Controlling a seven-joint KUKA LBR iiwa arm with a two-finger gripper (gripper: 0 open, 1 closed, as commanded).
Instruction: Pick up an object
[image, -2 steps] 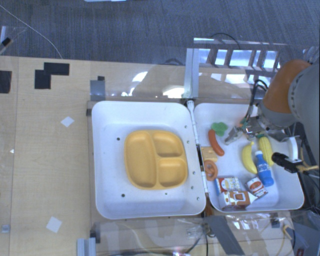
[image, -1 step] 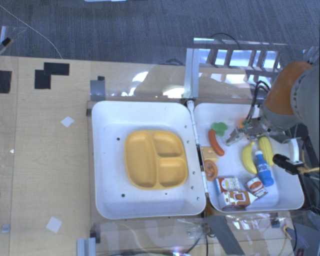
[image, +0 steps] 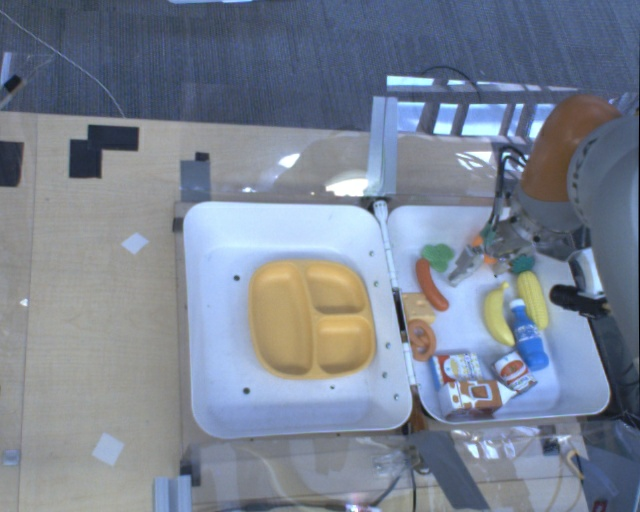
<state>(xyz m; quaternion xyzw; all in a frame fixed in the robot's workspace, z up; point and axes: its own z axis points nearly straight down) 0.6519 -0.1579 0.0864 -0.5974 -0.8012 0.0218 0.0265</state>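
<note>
A pale wooden worktop (image: 90, 350) fills the lower part of the scene, with black square markers (image: 102, 148) near its far left edge and small pale tags (image: 134, 242) scattered on its surface. Beyond it lies dark grey carpet (image: 250, 60), crossed by a thin cable (image: 70, 62). A clear plastic sheet (image: 330, 170) by a metal post (image: 382, 145) catches bright glare from overhead light.

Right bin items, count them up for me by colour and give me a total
Right bin holds:
Yellow: 2, banana and corn
Red: 1, sausage
Green: 1, green piece
Blue: 1, bottle
Tan: 1, pretzel
Red and white: 2, carton and can
Total: 8
</note>
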